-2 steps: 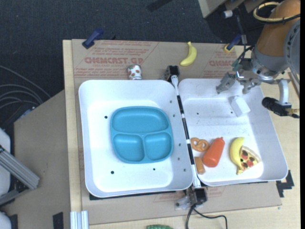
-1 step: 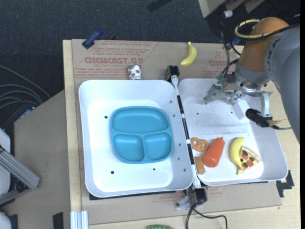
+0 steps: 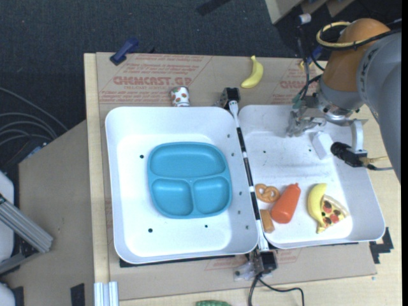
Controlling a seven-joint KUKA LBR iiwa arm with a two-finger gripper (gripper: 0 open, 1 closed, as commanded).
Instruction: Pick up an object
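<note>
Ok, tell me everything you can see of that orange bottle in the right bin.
The orange bottle looks like smooth toy plastic, with a redder cap at its upper end. It lies on its side on the floor of the right bin, near the front left, tilted slightly with the cap end pointing away and to the right. Its left side touches or nearly touches a pretzel; a yellow banana lies apart to its right.

Red print reading "CHEMCAST GP" stands on the brown protective sheet (image 3: 153, 75) covering the counter behind the bins, with smaller red lines around it too fine to read.
</note>
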